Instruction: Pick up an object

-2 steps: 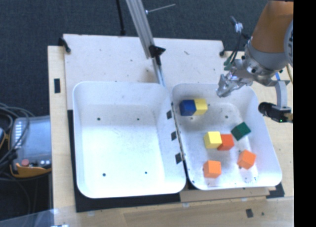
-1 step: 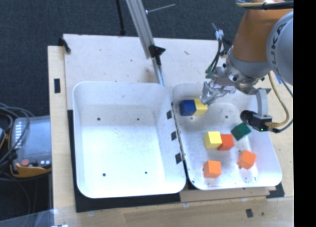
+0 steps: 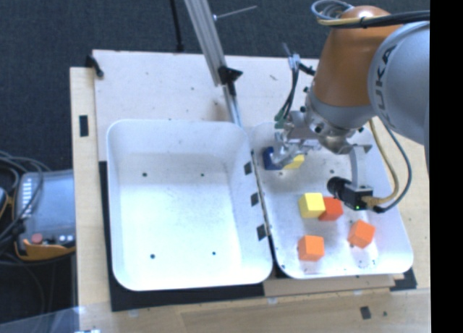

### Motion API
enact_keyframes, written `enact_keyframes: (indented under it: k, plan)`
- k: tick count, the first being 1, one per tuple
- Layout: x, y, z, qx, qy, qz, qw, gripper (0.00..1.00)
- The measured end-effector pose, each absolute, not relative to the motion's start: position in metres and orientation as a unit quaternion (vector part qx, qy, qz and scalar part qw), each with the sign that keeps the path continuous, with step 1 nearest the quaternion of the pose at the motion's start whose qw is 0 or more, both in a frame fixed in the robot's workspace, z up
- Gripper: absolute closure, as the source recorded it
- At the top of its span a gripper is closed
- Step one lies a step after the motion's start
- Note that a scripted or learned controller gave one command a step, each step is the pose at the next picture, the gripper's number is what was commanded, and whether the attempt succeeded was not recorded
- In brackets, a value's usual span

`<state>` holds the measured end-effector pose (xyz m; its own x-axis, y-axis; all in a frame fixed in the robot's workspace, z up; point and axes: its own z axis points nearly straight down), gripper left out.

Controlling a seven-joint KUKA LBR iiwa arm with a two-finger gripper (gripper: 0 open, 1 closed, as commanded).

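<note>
Where the arm (image 3: 362,71) overhangs, it hides much of the right bin (image 3: 394,252).

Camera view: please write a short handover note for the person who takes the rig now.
Gripper: low over the back left of the right bin, above a blue block and a small yellow piece; finger state unclear.
Further forward in the same bin: yellow cube touching a red-orange cube, and two orange cubes.
Done: no pick visible.
Left: grasp and lift one object.
</note>
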<state>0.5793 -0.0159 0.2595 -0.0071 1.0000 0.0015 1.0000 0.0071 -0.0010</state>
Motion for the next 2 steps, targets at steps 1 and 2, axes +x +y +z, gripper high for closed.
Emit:
enact_keyframes:
  k: [1,2]
  plan:
    - [0.558,0.032,0.242,-0.705,-0.710,0.0003,0.001,1.00]
    - [0.542,0.073,0.235,-0.705,-0.709,0.0003,0.001,1.00]
